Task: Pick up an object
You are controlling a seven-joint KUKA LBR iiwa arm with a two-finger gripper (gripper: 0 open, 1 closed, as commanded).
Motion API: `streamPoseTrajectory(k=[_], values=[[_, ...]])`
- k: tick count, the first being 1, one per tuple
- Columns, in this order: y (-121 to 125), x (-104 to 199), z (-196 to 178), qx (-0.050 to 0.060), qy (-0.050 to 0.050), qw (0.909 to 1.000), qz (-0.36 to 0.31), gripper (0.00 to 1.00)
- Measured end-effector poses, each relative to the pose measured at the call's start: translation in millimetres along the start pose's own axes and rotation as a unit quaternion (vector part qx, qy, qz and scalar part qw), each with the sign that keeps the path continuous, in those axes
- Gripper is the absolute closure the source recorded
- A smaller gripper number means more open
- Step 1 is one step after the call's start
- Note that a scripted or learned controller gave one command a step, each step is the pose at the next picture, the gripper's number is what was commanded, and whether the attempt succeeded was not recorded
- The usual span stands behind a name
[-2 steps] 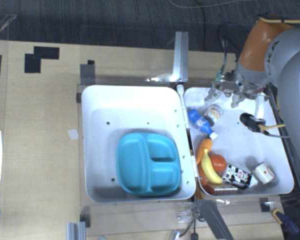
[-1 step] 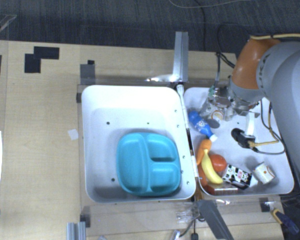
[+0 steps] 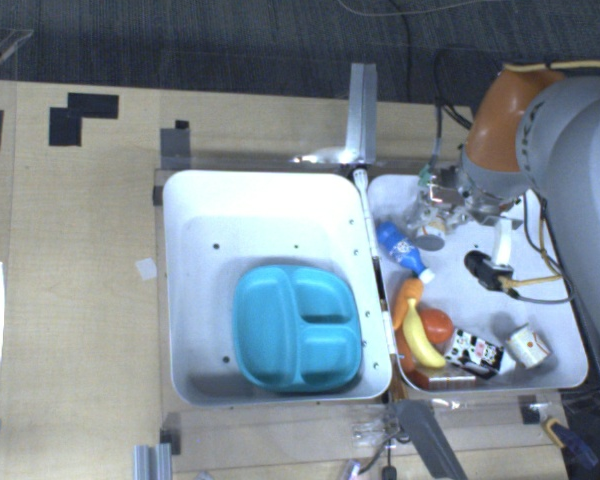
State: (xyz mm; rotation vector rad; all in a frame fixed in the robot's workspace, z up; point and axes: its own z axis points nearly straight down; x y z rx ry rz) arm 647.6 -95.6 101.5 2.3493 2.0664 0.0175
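Note:
My gripper (image 3: 432, 220) hangs over the back part of the right bin (image 3: 565, 360), just right of and above a blue bottle (image 3: 400, 248) that lies against the divider. Toward the front of that bin are a yellow banana (image 3: 418, 338), an orange piece (image 3: 408, 293) behind it and a red piece (image 3: 438, 321) beside it. A black-and-white patterned box (image 3: 475, 351) and a small white cup (image 3: 528, 345) lie at the front right. I see nothing carried by the gripper.
The left bin (image 3: 185, 268) holds a blue divided plate (image 3: 298, 326) at its front. A metal post (image 3: 362, 108) stands behind the wall between the bins. My grey arm with its orange band (image 3: 500, 118) covers the right bin's back right corner.

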Motion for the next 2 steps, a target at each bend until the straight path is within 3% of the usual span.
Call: streamPoseTrajectory(k=[1,2], values=[[18.7,45.1,-103.6,0.005,0.0,0.9999,0.011,1.0],[-19.6,65.7,-109.3,0.006,0.0,0.9995,0.031,1.0]])
